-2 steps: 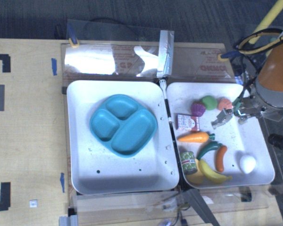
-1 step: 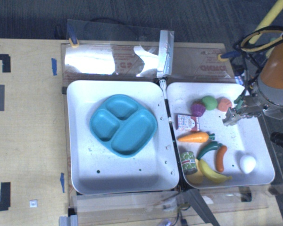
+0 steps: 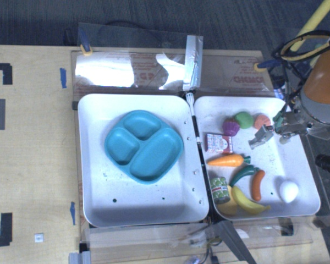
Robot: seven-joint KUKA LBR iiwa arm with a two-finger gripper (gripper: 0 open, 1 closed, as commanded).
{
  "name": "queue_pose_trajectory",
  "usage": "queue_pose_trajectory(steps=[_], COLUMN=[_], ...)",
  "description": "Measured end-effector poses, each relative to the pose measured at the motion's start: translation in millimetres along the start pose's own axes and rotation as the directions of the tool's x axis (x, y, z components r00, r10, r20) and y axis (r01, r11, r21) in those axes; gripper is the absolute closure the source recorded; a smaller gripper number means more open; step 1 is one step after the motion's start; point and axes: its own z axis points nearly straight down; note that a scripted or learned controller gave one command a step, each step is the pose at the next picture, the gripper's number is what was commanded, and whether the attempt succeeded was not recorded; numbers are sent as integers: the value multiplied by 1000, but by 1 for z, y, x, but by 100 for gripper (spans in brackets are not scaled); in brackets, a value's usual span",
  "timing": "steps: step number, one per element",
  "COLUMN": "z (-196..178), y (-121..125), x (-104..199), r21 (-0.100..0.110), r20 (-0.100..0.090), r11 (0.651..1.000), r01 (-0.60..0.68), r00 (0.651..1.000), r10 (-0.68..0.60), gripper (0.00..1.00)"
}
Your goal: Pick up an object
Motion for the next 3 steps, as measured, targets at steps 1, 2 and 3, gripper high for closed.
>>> queue_pose_trajectory(steps=[1, 2, 3], z=[127, 119, 30], y=[-27, -25, 33], x=[18, 18, 79], r21=[-13, -15, -7], r20=[4, 4, 1], r11=[1000, 1000, 995], r01=[25, 25, -100], r00=[1000, 1000, 995], r10=[-25, -25, 100], gripper=[0, 100, 100])
